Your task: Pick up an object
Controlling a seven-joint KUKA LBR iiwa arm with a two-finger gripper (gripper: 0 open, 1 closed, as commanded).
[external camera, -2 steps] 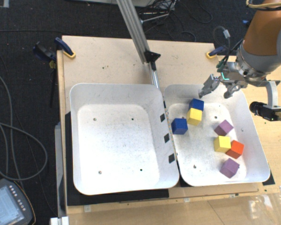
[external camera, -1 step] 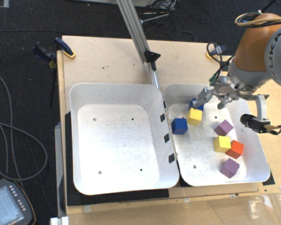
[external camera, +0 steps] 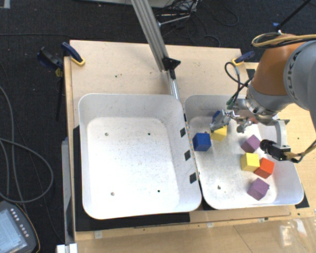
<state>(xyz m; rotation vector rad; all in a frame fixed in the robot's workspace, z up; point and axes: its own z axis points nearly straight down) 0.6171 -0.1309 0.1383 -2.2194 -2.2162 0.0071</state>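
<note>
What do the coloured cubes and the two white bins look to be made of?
The blue cube, the yellow cube and the purple cube look like foam or soft plastic: matte, flat colour, no glare; the view cannot settle which. The left bin and the right bin look like thin moulded plastic: smooth white, rounded corners, raised rims, with dark speckling on the floor.

The bench (external camera: 126, 62) bears two white bins, left (external camera: 129, 154) and right (external camera: 284, 191), touching side by side.
</note>
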